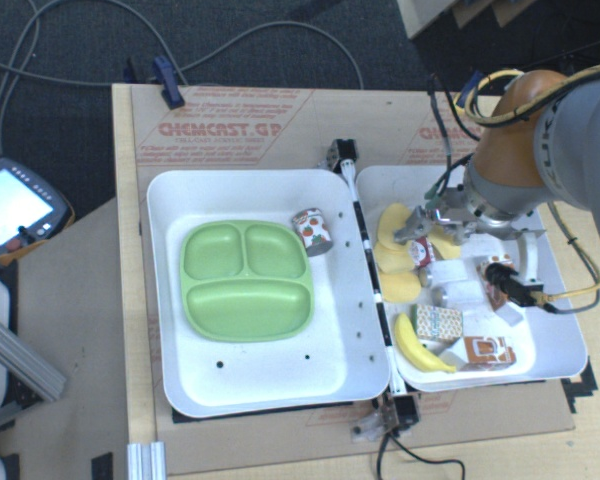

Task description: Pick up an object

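**Arm Reaches Low Over Crowded Right Bin**

While the left bin [170, 298] carries a green divided plate [247, 280] and a small printed can [312, 230] tipped on its side near the plate's upper right corner, the grey arm [570, 138] with its orange band [515, 133] leans in from the right over the right bin [565, 353]. Its gripper [426, 224] sits low at the upper left part of that bin, just above pale yellow pieces [395, 258] heaped against the bin's left wall. Whether the fingers are apart or together cannot be told from this angle, and nothing can be seen held between them. A small red-and-white packet [422, 254] lies just below the gripper, touching the yellow pieces. Nearer the front, a banana [418, 347] curves along the left side, with a patterned box [440, 322] resting partly on it and an orange-and-white carton [488, 351] just beside it to the right. A dark brown item [500, 278] lies close to the arm's wrist hardware. Both bins stand side by side on a cardboard sheet [230, 128] printed in red lettering, with black cables [100, 18] trailing across the dark floor beyond.
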Motion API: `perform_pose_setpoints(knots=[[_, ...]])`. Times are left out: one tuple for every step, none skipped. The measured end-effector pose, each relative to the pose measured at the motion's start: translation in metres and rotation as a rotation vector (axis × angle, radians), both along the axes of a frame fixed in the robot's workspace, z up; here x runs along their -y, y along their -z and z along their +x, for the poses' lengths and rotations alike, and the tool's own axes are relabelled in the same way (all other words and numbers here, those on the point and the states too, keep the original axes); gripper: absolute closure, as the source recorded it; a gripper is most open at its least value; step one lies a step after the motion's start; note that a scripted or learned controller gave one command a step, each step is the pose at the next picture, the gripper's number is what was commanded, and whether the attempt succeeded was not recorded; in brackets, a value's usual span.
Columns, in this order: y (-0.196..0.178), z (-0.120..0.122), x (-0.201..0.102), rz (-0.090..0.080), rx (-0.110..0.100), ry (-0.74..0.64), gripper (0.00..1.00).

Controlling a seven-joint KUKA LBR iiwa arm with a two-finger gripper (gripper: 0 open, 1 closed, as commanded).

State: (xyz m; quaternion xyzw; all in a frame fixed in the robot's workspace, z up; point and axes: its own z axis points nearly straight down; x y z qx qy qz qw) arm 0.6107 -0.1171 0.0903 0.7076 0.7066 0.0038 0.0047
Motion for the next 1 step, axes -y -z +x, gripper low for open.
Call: perform_pose_setpoints(knots=[[-0.0538, 0.0071, 0.0022, 0.0, -0.01, -0.002, 0.0]])
